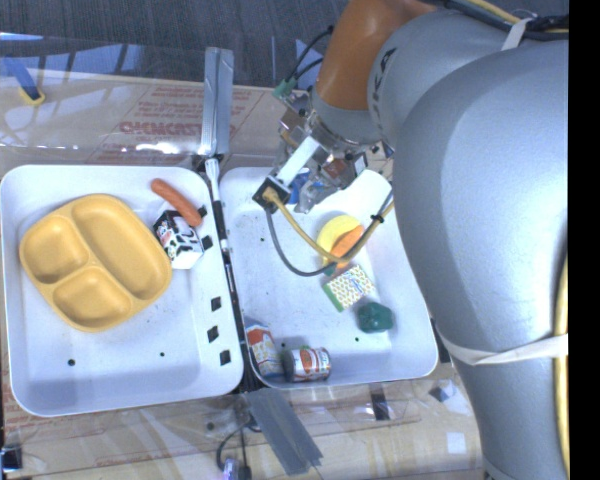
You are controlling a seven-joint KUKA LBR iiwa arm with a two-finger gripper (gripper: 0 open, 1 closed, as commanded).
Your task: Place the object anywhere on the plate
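Left bin (pixel 40 368) holds the yellow three-section plate (pixel 93 260), lying flat. Just right of the plate: an orange hot dog (pixel 176 200) and a black-and-white carton (pixel 178 239) near the bin's right wall, neither on the plate. Right bin (pixel 280 308): small bottle (pixel 261 349) and can (pixel 306 363) along the front edge, patterned packet (pixel 348 285), green object (pixel 374 316), yellow-orange round item (pixel 339 235). Gripper (pixel 315 176) hangs over the right bin's back part, wrapped in cables; can't tell whether it's apart or together, nothing seen between.
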